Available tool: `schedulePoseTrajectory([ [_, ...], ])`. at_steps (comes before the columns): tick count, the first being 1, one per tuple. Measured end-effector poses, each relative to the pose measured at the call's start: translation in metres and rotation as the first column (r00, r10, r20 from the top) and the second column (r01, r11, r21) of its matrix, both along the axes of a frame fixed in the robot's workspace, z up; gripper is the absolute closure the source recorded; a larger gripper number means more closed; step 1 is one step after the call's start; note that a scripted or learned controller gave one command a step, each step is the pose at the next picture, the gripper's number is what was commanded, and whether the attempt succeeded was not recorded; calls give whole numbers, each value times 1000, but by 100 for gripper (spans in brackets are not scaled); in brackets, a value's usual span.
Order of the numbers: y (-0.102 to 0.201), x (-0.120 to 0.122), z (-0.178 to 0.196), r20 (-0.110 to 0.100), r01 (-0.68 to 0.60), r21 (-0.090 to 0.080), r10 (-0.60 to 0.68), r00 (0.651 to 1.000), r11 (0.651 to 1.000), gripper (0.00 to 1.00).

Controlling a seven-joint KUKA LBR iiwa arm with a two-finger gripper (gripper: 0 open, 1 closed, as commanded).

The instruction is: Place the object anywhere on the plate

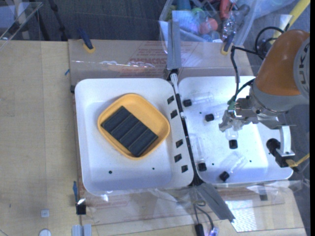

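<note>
A yellow square plate (pixel 109 113) with rounded corners lies tilted in the left white bin (pixel 93 166). A dark grey ribbed rectangular object (pixel 129 129) rests flat on the plate, covering most of its middle. My gripper (pixel 230 122) hangs over the right bin (pixel 256 168), near its centre, well to the right of the plate and apart from it. I see nothing held in it. The grey arm with its orange band (pixel 283 70) comes in from the right.
A row of black clips (pixel 176 132) runs down the divider between the bins. Small black pieces (pixel 233 143) and faint clear plastic items (pixel 234 162) lie scattered in the right bin. A clear tub of colourful objects (pixel 211 9) stands behind the bins.
</note>
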State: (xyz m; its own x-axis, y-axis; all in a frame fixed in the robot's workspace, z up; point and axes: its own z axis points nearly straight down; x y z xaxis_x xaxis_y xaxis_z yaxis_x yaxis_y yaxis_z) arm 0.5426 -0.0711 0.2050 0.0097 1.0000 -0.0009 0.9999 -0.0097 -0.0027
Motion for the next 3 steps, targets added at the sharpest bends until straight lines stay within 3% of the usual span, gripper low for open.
schedulePoseTrajectory([
  [1,16,23,-21,2,-149,1,149,989,989,100],
  [2,53,68,14,3,-190,0,190,982,982,100],
  [3,61,102,-20,6,-398,-1,398,917,917,100],
])
